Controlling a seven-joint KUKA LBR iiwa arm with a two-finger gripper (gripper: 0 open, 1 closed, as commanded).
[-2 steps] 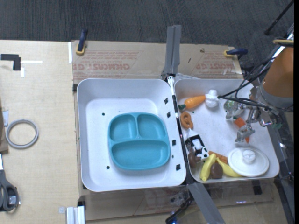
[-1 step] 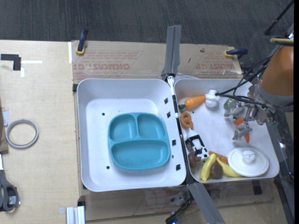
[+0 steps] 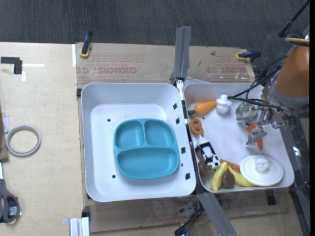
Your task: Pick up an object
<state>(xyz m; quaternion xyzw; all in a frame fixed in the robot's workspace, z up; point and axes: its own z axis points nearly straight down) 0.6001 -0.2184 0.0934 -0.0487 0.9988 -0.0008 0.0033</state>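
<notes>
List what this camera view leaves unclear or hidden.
- gripper: the metal fingers blur together over the right bin, so whether they are open or shut cannot be told.
- small orange piece by the gripper: partly covered by the fingers, identity unclear.
- brown item: tucked between the bananas and the white lid, too small to name.
- scissors: cut off by the left edge.

Two white bins sit side by side on the tabletop (image 3: 39,97). The left bin (image 3: 93,146) holds a blue divided plate (image 3: 146,149). In the right bin (image 3: 285,151) lie a toy carrot (image 3: 205,106), a white lid (image 3: 264,169), a banana (image 3: 219,176) and small mixed toys. The gripper (image 3: 253,127) hangs above that bin's right side, over a small orange piece (image 3: 259,143). A tape roll (image 3: 21,140) rests far left.
</notes>
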